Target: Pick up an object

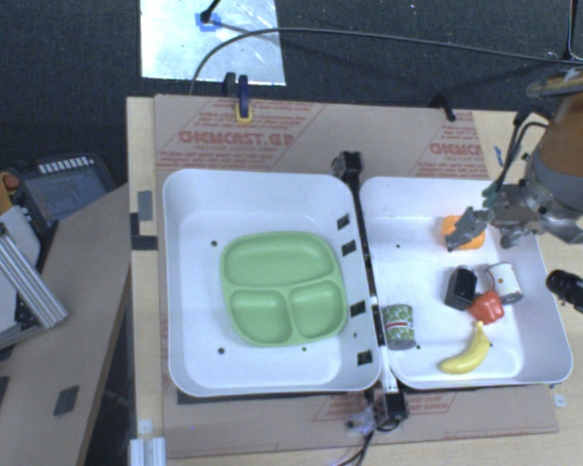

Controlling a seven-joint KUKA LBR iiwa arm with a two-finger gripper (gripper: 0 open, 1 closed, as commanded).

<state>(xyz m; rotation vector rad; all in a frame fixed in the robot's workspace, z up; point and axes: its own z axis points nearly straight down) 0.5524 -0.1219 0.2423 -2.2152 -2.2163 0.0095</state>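
While the arm point(568, 139) reaches in from 3 o'clock, your gripper point(468, 231) hangs over the upper part of the right bin point(408, 197), its dark tip lying across an orange object point(457, 227). You cannot tell from this slant whether it is released or clenched, nor whether it touches the orange object or only covers it. Look toward 6 o'clock from the gripper and you find a black block point(461, 287), with a small white cylinder point(505, 280) just beside it at its 3 o'clock. A red piece point(487, 307) sits against the block's lower right corner, touching or nearly so. Below that, a banana point(468, 351) lies tilted, its tip pointing up toward the red piece. At 9 o'clock from the banana, a green-labelled can point(398, 325) stands upright by the bin's left wall. The 2 bins meet at a black divider point(361, 260). Your left bin point(189, 260) holds a green plate point(283, 287) with 3 compartments, lying flat near its middle, well apart from everything in the right bin.
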